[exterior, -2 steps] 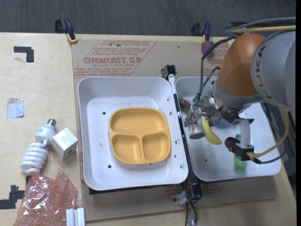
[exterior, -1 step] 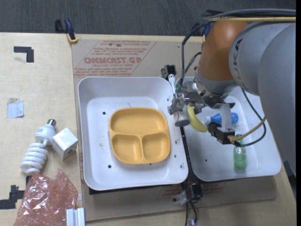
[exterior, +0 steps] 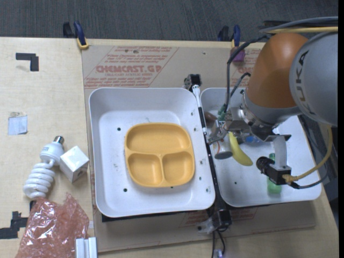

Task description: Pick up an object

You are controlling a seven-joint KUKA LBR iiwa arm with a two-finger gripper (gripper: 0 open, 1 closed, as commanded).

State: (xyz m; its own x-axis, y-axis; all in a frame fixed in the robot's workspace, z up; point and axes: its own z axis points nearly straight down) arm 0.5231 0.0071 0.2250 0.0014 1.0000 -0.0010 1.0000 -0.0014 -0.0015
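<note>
My gripper [exterior: 221, 136] hangs low over the left part of the right bin [exterior: 236, 195], close to the wall between the two bins. A yellow banana [exterior: 240, 153] lies slanted just below and right of it, its upper end running under the gripper body. A small grey rounded object [exterior: 222, 155] sits right beneath the gripper. A blue item [exterior: 250, 141] peeks out under the wrist. A green object [exterior: 274, 186] lies at the bin's lower right, partly behind a black cable fitting [exterior: 270, 167]. The arm hides much of this bin.
The left bin [exterior: 107, 144] holds a yellow three-compartment tray [exterior: 159, 162]. Outside the bins at the left lie a spiral light bulb [exterior: 42, 173], a white cube [exterior: 74, 163] and crumpled pink plastic [exterior: 51, 227]. Cables loop off the arm on the right.
</note>
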